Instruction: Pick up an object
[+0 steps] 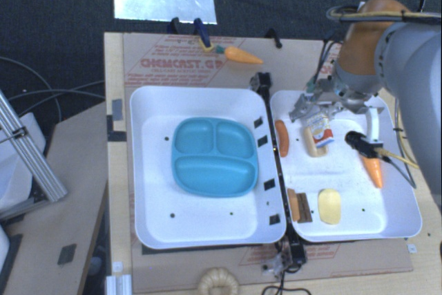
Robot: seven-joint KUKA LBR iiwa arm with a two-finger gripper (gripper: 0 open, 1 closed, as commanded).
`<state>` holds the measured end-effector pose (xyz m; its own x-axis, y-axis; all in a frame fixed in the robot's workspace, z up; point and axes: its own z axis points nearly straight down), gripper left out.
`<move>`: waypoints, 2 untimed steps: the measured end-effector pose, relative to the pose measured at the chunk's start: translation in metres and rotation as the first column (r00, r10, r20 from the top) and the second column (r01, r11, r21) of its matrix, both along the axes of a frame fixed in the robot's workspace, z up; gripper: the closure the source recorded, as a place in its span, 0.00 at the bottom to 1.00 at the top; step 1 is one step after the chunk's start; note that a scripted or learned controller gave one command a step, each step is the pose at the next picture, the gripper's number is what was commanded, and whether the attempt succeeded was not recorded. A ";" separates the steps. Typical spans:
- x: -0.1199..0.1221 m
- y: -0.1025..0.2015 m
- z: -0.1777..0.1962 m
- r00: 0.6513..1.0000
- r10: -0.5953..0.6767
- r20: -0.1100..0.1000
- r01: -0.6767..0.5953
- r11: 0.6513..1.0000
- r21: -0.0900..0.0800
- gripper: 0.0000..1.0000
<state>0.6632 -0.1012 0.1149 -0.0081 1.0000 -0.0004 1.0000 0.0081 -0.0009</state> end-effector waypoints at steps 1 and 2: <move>0.000 0.001 -0.032 1.000 0.000 0.001 0.000 1.000 0.000 0.00; 0.002 0.001 -0.018 1.000 0.001 0.007 -0.001 1.000 0.000 1.00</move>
